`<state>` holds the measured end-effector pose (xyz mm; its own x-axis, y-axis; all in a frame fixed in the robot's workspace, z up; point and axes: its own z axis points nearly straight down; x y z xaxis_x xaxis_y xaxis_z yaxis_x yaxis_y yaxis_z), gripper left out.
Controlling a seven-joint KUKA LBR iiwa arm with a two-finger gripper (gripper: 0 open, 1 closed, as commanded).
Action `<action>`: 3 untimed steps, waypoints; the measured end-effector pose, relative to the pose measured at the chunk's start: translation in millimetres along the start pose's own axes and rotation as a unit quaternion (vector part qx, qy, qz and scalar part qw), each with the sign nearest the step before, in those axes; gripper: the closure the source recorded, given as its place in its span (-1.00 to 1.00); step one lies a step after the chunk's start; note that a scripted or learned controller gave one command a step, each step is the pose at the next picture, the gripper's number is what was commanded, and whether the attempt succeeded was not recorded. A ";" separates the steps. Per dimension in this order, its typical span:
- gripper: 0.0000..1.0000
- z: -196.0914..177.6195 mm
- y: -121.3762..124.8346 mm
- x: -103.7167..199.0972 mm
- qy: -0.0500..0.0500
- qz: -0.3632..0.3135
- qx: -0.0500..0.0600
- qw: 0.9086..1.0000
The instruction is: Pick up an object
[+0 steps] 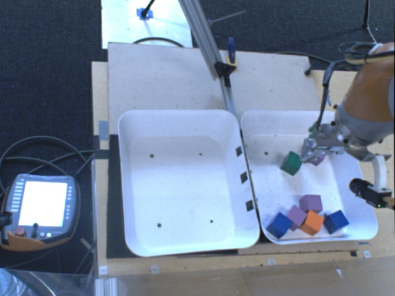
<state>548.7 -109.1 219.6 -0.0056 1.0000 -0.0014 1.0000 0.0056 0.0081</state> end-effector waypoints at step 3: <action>1.00 -34.9 49.4 101.3 0.002 -0.003 0.002 1.000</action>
